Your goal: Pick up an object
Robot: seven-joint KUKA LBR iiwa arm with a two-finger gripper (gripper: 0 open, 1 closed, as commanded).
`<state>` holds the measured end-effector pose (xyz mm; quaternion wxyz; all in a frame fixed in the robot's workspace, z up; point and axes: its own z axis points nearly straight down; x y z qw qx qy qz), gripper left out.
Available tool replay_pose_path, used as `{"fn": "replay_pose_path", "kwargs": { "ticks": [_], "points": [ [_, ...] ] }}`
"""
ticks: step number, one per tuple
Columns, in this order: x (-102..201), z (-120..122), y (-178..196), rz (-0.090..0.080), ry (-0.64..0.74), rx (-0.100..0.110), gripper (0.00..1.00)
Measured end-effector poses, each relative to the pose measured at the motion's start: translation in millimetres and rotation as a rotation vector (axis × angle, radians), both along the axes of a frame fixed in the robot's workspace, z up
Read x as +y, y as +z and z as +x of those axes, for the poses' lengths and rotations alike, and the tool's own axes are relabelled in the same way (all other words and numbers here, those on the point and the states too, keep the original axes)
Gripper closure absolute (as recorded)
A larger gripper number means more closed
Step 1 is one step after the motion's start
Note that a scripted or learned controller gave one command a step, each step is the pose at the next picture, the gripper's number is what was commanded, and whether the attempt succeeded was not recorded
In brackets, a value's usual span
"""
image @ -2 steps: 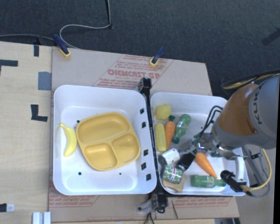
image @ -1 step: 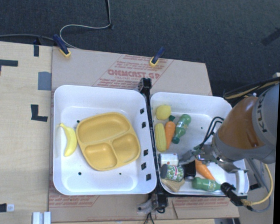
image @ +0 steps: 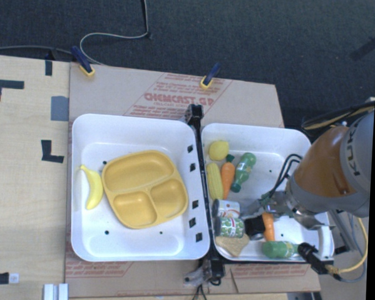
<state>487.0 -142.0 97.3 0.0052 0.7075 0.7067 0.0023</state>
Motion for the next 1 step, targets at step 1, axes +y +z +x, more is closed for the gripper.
{"fn": "replay_pose_path", "kwargs": {
  "ticks": [1],
  "points": [
    [69.4,21.4,86.8,0.005,0.003,0.011,1.0]
  ]
}}
